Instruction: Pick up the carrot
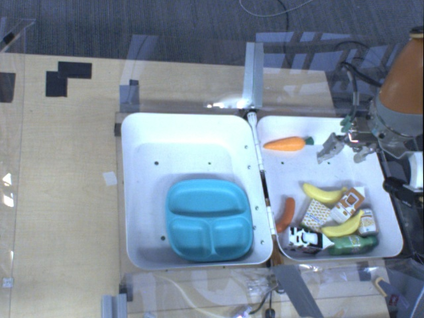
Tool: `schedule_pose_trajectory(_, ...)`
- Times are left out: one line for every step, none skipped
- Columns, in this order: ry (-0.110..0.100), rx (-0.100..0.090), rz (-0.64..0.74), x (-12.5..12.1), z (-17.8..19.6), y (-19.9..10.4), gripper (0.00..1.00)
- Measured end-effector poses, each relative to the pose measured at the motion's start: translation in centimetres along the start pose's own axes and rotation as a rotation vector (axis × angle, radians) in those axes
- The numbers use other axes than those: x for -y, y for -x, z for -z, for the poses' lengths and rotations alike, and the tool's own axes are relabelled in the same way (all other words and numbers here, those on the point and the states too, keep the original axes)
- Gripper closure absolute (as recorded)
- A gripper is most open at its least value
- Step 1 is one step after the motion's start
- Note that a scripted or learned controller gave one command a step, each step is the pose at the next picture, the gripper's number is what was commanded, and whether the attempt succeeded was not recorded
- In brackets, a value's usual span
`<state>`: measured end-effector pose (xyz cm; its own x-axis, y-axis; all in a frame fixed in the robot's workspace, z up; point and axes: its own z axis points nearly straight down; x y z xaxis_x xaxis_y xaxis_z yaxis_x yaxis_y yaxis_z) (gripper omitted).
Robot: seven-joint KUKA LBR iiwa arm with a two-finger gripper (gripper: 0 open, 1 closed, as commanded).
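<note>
claw open, empty | carrot just left, apart

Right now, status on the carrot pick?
Tool open, holding nothing, above right bin. Carrot lies at bin's far left, apart from tool. Nothing between them.

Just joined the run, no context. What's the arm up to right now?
The KUKA arm reaches in from the right over the right bin. Its gripper sits near the bin's far end, fingers spread, with nothing between them. The carrot lies on the bin floor just left of the gripper, apart from it, not yet picked up. Two bananas, a sausage and some small packages crowd the bin's near end. The left bin holds a blue divided tray.
</note>
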<state>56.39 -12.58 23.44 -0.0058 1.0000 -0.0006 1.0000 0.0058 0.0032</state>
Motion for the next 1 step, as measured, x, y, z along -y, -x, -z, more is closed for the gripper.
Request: schedule_pose_trajectory(-0.001, 0.0, -0.323, -6.41, -4.69, 0.06, 0.0)
